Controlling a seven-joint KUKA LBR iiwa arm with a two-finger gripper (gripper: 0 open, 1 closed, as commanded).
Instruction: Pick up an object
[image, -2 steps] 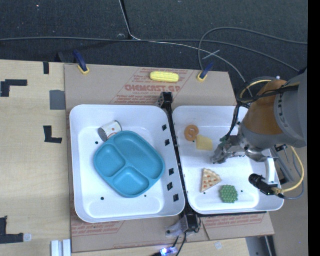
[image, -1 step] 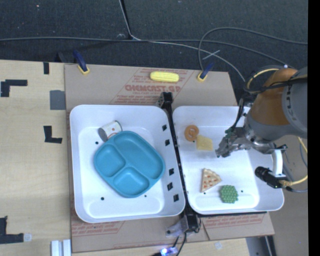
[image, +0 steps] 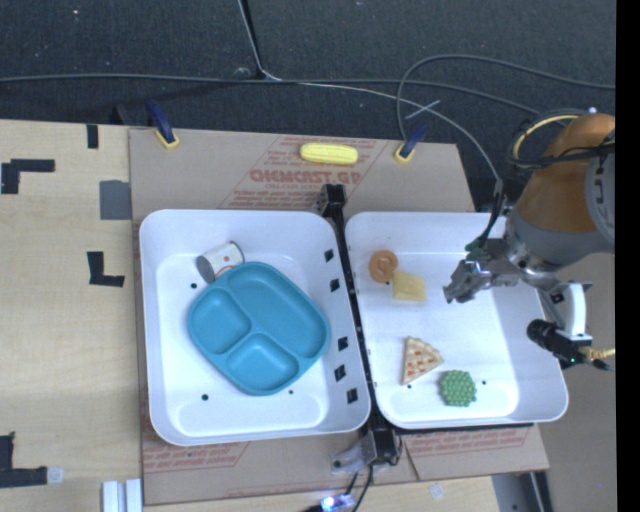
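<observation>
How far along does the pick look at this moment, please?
Nothing looks picked yet. The gripper hangs over the right bin, right of the yellow block. The donut, pizza slice and green ball lie on the bin floor. The whole pick remains.

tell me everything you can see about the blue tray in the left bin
The blue tray is a rounded, glossy, plastic-looking plate split into three compartments by raised ridges. It lies flat and right side up, turned at an angle, in the left bin. A small can lies at its upper left edge, close or just touching.
</observation>
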